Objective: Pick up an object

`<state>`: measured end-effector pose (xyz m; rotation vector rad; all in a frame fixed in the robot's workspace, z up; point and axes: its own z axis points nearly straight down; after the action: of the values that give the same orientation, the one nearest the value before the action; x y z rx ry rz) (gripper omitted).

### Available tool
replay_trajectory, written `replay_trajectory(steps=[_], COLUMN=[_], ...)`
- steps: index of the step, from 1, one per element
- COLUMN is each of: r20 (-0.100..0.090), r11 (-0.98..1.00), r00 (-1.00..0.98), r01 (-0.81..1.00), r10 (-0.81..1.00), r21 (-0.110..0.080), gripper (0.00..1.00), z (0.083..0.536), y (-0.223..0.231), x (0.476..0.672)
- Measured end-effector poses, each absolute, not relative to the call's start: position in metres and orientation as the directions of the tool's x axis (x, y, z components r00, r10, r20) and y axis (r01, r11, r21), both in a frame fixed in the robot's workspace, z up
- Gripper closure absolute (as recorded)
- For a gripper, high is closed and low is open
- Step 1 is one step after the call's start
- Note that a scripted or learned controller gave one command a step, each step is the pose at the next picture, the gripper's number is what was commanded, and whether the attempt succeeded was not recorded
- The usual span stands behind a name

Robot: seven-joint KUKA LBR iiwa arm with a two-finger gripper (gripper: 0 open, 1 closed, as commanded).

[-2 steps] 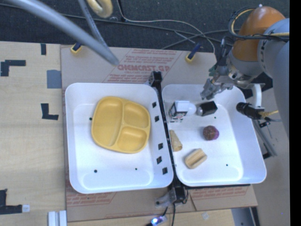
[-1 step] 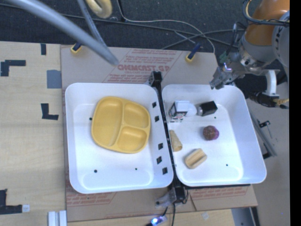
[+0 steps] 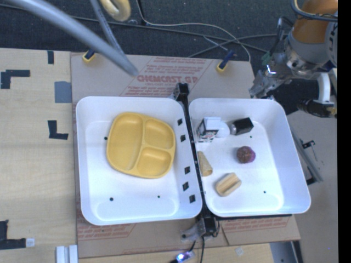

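Observation:
The right bin [image 3: 274, 201] holds a black and white block [image 3: 211, 127], a small black block [image 3: 242, 126], a dark red ball [image 3: 245, 154], a tan bread roll [image 3: 227, 184] and a tan wedge [image 3: 204, 164] near the divider. My gripper [image 3: 262, 86] hangs beyond the bin's far right corner, above the bench and apart from every object. Nothing shows between its fingers.
A yellow divided plate [image 3: 141, 144] lies in the left bin [image 3: 93, 190]. A grey pole [image 3: 66, 21] slants across the top left. Cables [image 3: 219, 34] run over the dark surface behind the bins. The arm's orange band [image 3: 315, 4] sits at the upper right.

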<state>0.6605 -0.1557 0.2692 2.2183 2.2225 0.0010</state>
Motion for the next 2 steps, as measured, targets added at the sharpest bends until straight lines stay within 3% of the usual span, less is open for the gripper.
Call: replay_trajectory(steps=[1, 2], r20=[0.000, 0.001], r11=[0.005, 0.006], r00=[-0.005, -0.006], r01=[1.000, 1.000], r10=[1.000, 1.000], r21=[-0.003, -0.003], gripper=[1.00, 1.00], z=[0.259, 0.248], y=[-0.095, -0.041], x=[0.644, 0.640])
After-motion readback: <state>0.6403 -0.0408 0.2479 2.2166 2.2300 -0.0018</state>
